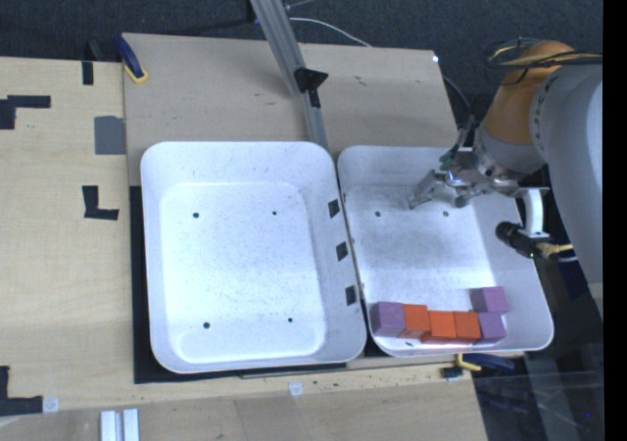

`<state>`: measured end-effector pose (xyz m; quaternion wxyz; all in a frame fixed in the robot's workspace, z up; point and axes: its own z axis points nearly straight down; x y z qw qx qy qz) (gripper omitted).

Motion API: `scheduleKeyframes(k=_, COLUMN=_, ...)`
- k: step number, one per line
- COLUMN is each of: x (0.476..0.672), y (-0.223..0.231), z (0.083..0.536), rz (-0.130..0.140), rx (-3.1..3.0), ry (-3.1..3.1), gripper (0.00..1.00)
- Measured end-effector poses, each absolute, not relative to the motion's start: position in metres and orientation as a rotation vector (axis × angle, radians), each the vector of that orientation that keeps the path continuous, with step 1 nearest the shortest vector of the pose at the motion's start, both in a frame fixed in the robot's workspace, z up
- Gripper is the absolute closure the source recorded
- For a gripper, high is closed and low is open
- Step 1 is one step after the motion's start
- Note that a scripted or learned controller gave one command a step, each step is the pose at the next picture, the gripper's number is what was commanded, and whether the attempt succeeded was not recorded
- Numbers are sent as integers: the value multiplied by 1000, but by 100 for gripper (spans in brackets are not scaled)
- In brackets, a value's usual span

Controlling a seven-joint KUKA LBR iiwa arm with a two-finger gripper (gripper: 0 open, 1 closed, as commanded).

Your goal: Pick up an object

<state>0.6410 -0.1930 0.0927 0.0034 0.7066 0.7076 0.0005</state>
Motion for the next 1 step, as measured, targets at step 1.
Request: scheduleKeyframes(k=1, x=635, y=-130, z=155, rz=7, rx=2212, ry=2227, gripper=0)
